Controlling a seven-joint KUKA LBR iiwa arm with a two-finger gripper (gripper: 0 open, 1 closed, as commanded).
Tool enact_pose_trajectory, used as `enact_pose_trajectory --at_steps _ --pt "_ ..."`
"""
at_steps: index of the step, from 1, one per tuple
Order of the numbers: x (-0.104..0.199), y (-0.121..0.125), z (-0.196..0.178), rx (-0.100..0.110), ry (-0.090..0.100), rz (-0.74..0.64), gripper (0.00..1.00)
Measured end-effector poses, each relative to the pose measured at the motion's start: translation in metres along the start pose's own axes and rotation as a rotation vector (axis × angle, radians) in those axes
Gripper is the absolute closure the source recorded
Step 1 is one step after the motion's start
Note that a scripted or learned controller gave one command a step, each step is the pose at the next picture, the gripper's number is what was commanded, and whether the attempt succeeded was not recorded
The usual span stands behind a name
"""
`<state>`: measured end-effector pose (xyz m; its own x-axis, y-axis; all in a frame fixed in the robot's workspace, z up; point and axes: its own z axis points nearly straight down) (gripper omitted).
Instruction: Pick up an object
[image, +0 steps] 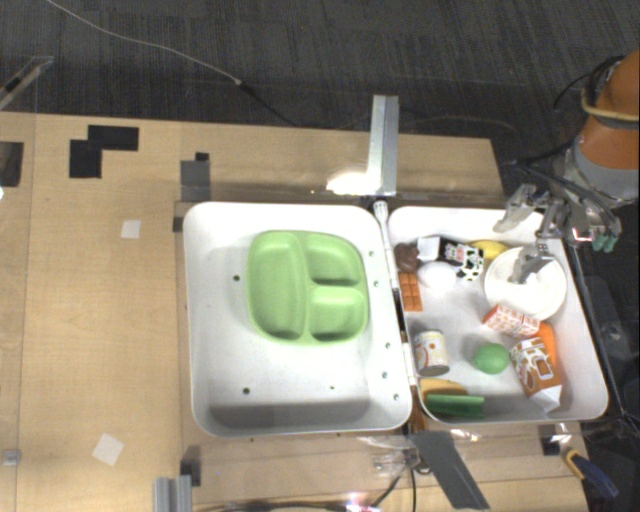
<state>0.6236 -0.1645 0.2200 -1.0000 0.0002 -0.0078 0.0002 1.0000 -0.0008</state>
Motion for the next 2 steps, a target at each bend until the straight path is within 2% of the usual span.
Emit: enact_pose_trajectory --at_steps 1,2 --pt "0.023 -0.013 0.1 0.002 -0.007 0.085 0.0" --pt "0.096 -0.032 0.122 0.003 -0.022 0.145 0.0"
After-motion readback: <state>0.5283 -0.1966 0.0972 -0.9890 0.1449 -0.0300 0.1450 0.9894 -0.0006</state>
